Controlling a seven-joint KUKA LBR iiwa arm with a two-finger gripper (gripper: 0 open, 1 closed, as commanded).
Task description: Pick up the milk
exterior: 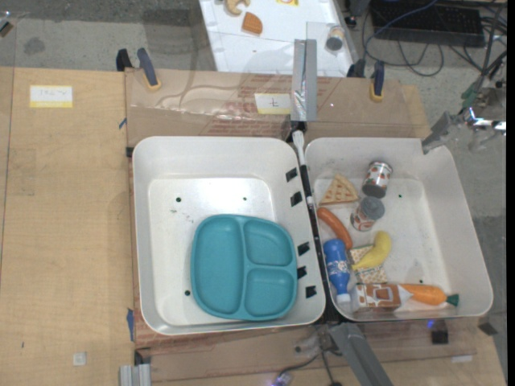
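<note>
Up and to the right of the banana point(374, 249), beyond the far right corner of the right bin point(463, 215), the gripper point(473, 123) is seen as a small metallic assembly against the floor. It is well apart from the banana and from every other item. At this size and angle its opening cannot be determined, and nothing can be seen in its hold.

Item positions, all referenced to the banana:

- Milk point(378, 296): a brown and white carton lying on its side, below the banana, against the near wall of the right bin.
- Carrot point(426, 294): below and to the right, just beside the milk's right end.
- Cracker point(368, 274): directly below, between the banana and the milk.
- Blue bottle point(336, 265): just to the left, lying lengthwise with its white end toward the near wall.
- Sausage point(334, 223): up and to the left, tilted.
- Lower can point(368, 213): directly above, near.
- Upper can point(376, 175): further above, beyond the lower can.
- Triangular wedge point(339, 190): up and to the left, beyond the sausage.
- Teal divided plate point(241, 265): well to the left, lying flat in the left bin point(161, 183).
</note>
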